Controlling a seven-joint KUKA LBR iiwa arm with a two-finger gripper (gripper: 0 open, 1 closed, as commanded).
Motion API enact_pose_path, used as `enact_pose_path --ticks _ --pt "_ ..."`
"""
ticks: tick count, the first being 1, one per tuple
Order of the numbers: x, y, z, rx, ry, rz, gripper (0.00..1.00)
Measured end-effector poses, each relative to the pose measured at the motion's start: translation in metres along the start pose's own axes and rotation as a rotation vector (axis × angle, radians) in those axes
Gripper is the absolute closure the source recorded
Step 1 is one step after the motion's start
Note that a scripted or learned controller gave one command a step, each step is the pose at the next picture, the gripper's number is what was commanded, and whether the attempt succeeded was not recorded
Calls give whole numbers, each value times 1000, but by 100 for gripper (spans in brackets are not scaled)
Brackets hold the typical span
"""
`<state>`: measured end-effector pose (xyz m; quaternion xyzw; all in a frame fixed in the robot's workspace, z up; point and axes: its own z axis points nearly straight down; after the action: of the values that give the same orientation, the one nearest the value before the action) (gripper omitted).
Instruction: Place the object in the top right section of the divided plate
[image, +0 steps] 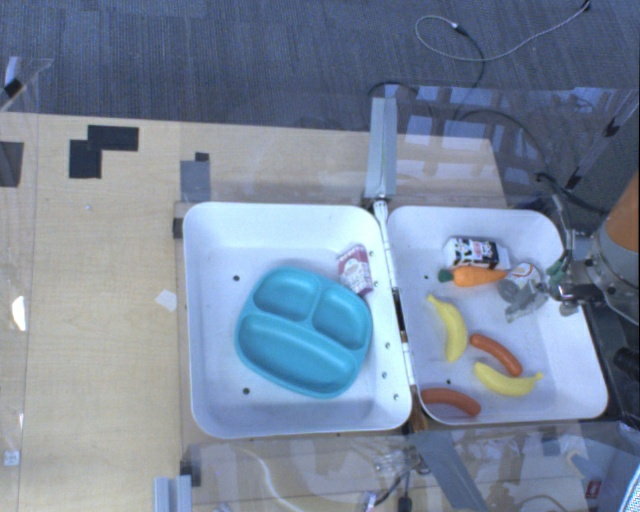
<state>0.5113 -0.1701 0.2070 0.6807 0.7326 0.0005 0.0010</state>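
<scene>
Blue divided plate (304, 331) in left bin (215, 300), bananas (451, 326), sausages (496, 353) in right bin (575, 385), gripper (527, 296) state unclear

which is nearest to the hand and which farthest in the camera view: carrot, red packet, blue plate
1. The carrot, in the right bin, just left of the hand.
2. The red packet, in the left bin by the divider, at the plate's upper right edge.
3. The blue plate, in the middle of the left bin, farthest left.

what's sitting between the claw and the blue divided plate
In the camera view, between the claw and the plate: a banana and the bins' rims.
</scene>
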Motion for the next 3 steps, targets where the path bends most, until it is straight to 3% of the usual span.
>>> enact_pose_path --ticks 3 --pt "0 0 0 0 0 0 0"
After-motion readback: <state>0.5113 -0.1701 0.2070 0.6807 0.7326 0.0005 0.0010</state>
